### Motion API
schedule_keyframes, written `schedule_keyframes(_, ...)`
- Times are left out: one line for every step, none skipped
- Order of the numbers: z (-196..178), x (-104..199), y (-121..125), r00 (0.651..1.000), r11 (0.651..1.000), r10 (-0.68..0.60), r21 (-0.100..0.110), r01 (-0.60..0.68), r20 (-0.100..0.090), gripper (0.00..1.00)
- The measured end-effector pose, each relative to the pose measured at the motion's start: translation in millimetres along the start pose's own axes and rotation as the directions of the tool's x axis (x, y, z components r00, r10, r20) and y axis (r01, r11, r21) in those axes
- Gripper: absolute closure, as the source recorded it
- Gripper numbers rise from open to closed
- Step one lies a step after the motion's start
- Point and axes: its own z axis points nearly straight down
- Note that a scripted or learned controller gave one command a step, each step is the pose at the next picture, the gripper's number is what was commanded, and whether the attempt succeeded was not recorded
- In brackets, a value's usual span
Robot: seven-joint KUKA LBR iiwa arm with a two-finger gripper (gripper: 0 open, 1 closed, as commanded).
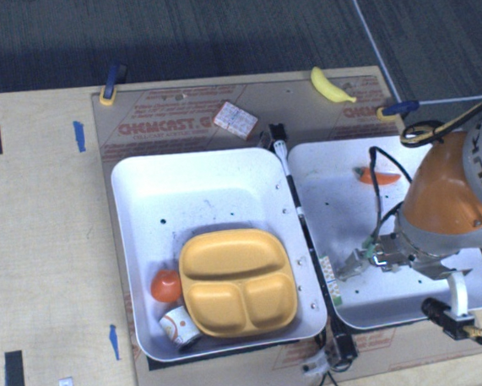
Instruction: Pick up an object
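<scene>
the arm (458, 197) reaches in from the right of the frame and hangs low over the right bin (353, 304); the gripper (350, 266) points down toward the lower left corner of that bin, near the divider between the two bins; whether the jaws are released or clenched, i cannot tell, too small and blurred; nothing can be made out between them; the one thing to be seen in this bin is a small orange piece (378, 175) up at the top, well apart from the gripper; over in the left bin (196, 171) a yellow tray (237, 282) sits at the bottom, an orange ball (166, 286) touching its left edge, a small white and orange cup (178, 325) just below that; to do this well, i'd judge, lift clear first; then centre over one loose piece, the orange one at the top being nearest; come straight down; close only once it sits between the jaws; the tray looks too broad to bother with.
</scene>
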Motion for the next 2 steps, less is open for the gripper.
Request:
schedule_keyframes(0.3,3.3,66.3,1.000,1.000,0.000,-0.001,0.001,0.001,0.00)
schedule_keyframes(0.7,-11.2,111.4,1.000,1.000,-0.001,0.001,0.001,0.002,0.00)
